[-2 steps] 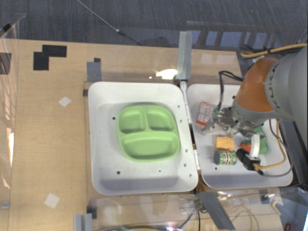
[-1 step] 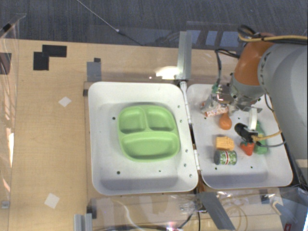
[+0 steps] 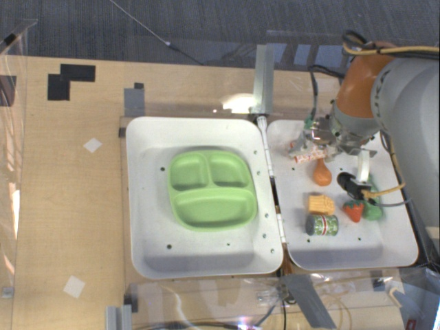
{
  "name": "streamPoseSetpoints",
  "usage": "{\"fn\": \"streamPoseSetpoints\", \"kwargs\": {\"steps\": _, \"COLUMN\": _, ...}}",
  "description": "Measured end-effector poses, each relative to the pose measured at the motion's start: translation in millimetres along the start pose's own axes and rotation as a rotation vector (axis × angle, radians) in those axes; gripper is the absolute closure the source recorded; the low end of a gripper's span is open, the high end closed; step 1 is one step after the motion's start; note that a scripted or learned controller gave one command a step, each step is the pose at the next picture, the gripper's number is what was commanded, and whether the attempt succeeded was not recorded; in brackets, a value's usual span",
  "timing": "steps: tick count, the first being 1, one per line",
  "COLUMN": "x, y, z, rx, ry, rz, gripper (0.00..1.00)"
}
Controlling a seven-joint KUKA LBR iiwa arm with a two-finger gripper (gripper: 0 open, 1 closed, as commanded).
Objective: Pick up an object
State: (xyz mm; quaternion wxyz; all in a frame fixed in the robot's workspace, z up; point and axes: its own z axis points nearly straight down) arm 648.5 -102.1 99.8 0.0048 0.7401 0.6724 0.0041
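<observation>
Orange carrot-shaped piece (image 3: 322, 174) lies in right bin (image 3: 385, 243), upper middle, just below the gripper (image 3: 320, 141). Gripper low over the bin's far end, arm (image 3: 409, 108) coming in from the right, orange band (image 3: 361, 88) above the wrist. Cannot tell whether the jaws are open or closed from here; nothing seen held. Red-and-white packet (image 3: 304, 157) sits just beside the gripper, on its left, apart from the carrot piece. Nearer the front: yellow block (image 3: 320, 203), with a green can (image 3: 322, 225) on its side right below it, the two close or touching. To their right, a red piece (image 3: 353, 212) against a green piece (image 3: 372, 212). Left bin (image 3: 146, 184) holds a green divided tray (image 3: 212, 188), centred, flat.
</observation>
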Motion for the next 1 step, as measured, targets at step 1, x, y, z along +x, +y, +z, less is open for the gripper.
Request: {"fn": "streamPoseSetpoints", "kwargs": {"steps": 1, "x": 69.7, "y": -3.3, "z": -87.5, "rx": 0.006, "ry": 0.002, "rz": -0.065, "gripper": 1.0}}
